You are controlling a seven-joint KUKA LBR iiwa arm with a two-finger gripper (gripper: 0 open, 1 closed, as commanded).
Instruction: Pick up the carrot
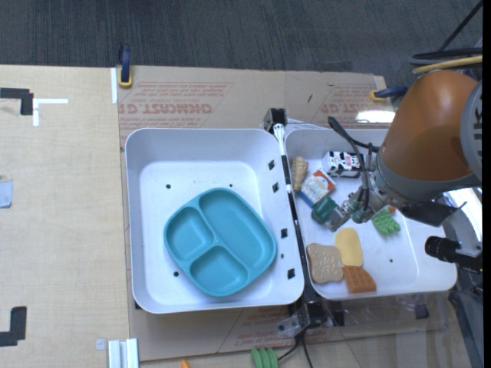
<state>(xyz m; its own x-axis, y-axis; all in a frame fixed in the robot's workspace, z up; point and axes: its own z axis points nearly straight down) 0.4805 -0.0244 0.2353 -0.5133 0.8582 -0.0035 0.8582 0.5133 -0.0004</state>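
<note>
The bench carries two shallow white bins side by side. In the left bin (142, 228) lies a blue plate (220, 241) with three compartments; it sits turned at an angle, in the middle of the bin floor and closer to the front edge.

The grey arm with its orange band (430, 129) reaches in from the right and hangs over the right bin (406, 271). The gripper (357, 205) is low over the middle of this bin, just above a dark green object (326, 211) and just beside a light green toy (385, 221). From this slanted view I cannot tell if the gripper is wide or narrow, and nothing is seen held in it.

The carrot (359, 280), an orange piece, lies at the front edge of the right bin, apart from the gripper. It touches or almost touches a slice of toy bread (324, 263) on its left, and a yellow piece (349, 246) is just behind it.

Near the back left corner of the same bin there is a beige toy (299, 167) along the left wall, a small packet in white and blue (315, 187) beside it, and an item with black and white cow pattern (344, 162) further back.

On the bench before the bins lies a small green thing (265, 356).
</note>
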